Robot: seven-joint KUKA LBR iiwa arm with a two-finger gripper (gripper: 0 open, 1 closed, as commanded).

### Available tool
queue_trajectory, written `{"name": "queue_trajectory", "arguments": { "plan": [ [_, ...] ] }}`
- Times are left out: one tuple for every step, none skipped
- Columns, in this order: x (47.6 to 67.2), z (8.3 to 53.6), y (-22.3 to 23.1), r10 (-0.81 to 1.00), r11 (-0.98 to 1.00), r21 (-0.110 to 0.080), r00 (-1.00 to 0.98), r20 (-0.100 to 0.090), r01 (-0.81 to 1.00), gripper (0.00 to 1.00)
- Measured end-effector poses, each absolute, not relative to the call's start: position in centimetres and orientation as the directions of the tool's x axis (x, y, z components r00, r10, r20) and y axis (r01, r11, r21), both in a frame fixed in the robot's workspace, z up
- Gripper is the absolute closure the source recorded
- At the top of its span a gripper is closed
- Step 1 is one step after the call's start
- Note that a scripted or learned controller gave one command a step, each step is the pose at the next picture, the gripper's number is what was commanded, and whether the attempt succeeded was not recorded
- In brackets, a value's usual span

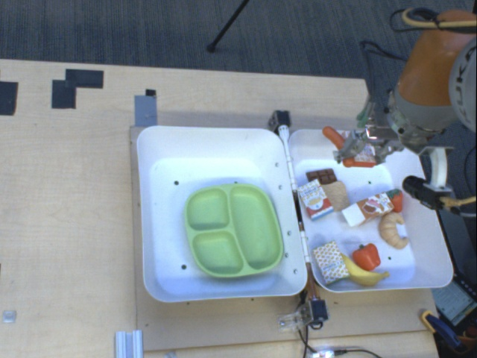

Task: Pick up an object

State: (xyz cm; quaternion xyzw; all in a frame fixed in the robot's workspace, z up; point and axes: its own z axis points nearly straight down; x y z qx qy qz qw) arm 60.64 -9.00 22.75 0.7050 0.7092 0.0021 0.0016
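My gripper hangs over the far end of the right bin, low above its floor. An orange carrot-like piece lies just left of it, and an orange-red strip shows right under the gripper. I cannot make out anything held. Nearer in the same bin lie a brown bar, a small blue and white carton, a beige bun, a red and white carton, a croissant, a red pepper, a banana and a patterned box.
The left bin holds a green divided plate. A black clamp sits at the far end of the rim shared by the bins. A black part of the arm overhangs the right bin's right side.
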Motion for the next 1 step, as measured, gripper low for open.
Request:
{"name": "queue_trajectory", "arguments": {
  "plan": [
    [58.08, 26.11, -2.49, 1.000, 0.007, 0.003, -0.007, 0.001, 1.000, 1.00]
  ]
}}
